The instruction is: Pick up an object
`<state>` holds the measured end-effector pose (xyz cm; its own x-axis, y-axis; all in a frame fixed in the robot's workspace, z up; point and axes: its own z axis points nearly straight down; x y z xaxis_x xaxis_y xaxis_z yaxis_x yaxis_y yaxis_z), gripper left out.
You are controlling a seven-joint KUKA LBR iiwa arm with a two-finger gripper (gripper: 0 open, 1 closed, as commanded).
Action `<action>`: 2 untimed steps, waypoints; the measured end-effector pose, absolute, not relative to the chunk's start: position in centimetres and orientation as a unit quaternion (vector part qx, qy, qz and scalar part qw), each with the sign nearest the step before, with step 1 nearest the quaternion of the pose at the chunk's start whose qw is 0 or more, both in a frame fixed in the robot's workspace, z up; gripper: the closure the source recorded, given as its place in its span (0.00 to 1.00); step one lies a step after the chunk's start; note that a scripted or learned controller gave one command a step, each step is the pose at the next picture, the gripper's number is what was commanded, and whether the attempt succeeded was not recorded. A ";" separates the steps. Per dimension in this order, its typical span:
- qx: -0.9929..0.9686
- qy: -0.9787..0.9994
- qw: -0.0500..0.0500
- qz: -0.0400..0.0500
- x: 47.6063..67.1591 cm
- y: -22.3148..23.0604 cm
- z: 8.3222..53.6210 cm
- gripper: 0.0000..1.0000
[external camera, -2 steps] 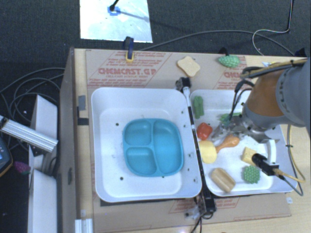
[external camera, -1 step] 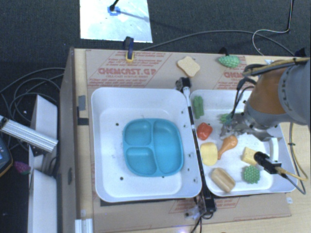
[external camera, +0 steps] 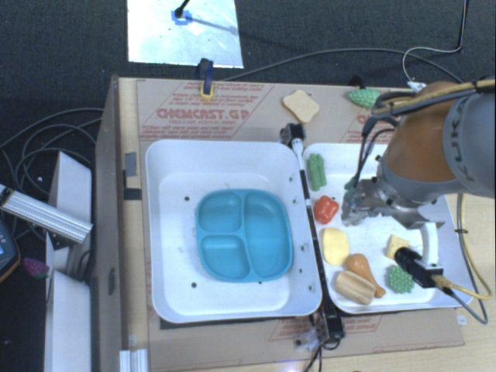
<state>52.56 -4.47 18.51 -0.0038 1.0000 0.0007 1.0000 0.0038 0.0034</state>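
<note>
Arm: reaches in from the right, wrist bent down over the right bin point(external camera: 335, 150). End effector point(external camera: 353, 210): finger state cannot be told; hangs just right of a red pepper point(external camera: 325, 208), above a yellow piece point(external camera: 335, 246).

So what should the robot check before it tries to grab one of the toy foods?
1. Gripper is over the right bin, where the toys lie: ok.
2. Gripper carries nothing already: cannot tell, the wrist hides it.
3. A toy is close: ok, the red pepper lies just left of the gripper.
4. The pepper has room around it: ok, it is apart from the green pickle and the yellow piece.
5. Blue divided plate in the left bin is out of the way: ok.
</note>
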 end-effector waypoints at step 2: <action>0.706 0.708 0.001 0.001 58.4 -8.9 9.8 0.00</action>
